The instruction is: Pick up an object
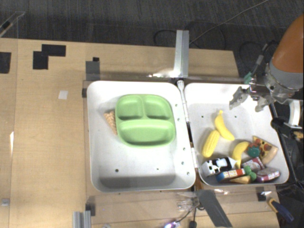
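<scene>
Right bin: your gripper hangs released, grasping nothing, at 1 o'clock.
Toys heaped at 5 o'clock; banana, corn at centre. Left bin holds green tray.

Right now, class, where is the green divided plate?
In the camera view, the green divided plate lies in the left bin, towards its upper middle, with a brownish item tucked at its left edge.
</scene>
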Tool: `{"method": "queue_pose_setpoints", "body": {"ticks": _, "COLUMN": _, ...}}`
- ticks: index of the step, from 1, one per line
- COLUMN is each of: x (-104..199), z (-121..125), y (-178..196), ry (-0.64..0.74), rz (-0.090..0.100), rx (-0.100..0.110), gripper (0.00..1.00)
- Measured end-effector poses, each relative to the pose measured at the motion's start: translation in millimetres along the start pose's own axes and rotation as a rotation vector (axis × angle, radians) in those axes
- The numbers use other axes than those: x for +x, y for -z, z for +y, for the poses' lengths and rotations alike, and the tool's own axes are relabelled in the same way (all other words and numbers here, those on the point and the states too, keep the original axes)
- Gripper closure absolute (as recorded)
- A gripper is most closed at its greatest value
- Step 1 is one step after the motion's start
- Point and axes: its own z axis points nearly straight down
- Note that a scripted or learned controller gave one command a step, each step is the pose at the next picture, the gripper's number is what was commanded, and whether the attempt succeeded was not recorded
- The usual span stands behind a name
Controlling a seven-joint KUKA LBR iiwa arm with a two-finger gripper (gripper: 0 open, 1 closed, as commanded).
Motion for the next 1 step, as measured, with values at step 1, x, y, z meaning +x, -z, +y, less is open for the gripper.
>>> {"method": "queue_pose_setpoints", "body": {"ticks": 1, "x": 16.6, "z": 2.3, "y": -105.8, "ry": -0.046, "rz": -0.001, "rx": 0.001, "gripper": 0.00}}
